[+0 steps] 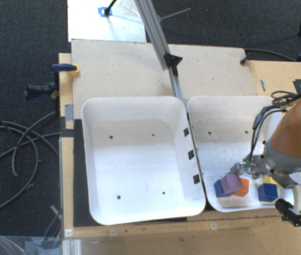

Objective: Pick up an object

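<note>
Near the front edge of the right bin point(214, 121) lies a cluster of small blocks. A purple block point(230, 184) rests against an orange one point(243, 189), and a blue piece point(219, 189) shows at its left. Further right, a blue block point(267, 193) sits with a yellow one point(269, 180) just behind it. My gripper point(246, 169) hangs low over the bin, directly behind the purple and orange blocks, under the orange wrist band point(294, 134). The arm's body hides part of the bin's right side.
The left bin point(134, 116) stands beside the right one, divided from it by a shared wall with black marks point(191, 154). A slanted metal pole point(158, 33) crosses the back of the bench. Cables point(12, 142) lie on the floor at left.
</note>
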`<state>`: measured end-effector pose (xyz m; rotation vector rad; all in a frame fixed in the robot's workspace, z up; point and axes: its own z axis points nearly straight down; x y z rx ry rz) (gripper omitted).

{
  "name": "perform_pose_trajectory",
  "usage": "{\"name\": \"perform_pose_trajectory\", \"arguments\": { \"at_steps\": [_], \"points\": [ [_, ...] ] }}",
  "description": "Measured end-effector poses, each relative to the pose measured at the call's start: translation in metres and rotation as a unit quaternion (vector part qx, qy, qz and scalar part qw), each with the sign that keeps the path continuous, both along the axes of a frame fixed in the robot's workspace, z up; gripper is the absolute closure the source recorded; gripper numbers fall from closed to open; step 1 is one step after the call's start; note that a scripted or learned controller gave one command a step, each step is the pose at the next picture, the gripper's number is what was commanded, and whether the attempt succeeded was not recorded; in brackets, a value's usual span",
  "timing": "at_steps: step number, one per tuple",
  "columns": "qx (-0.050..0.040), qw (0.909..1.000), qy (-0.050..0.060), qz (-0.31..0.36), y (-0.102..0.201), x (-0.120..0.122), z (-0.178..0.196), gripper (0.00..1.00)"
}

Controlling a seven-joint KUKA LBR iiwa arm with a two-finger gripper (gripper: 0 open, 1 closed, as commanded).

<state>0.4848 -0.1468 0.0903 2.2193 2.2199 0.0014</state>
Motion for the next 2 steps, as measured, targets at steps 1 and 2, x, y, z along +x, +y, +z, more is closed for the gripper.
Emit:
{"name": "perform_pose_trajectory", "arguments": {
  "at_steps": [1, 2],
  "points": [
    [-0.0007, 1.0, -0.005, 0.005, 0.019, 0.133, 0.078, 0.0],
    [0.0009, 1.0, 0.004, 0.0, 0.009, 0.105, -0.004, 0.0]
  ]
}}
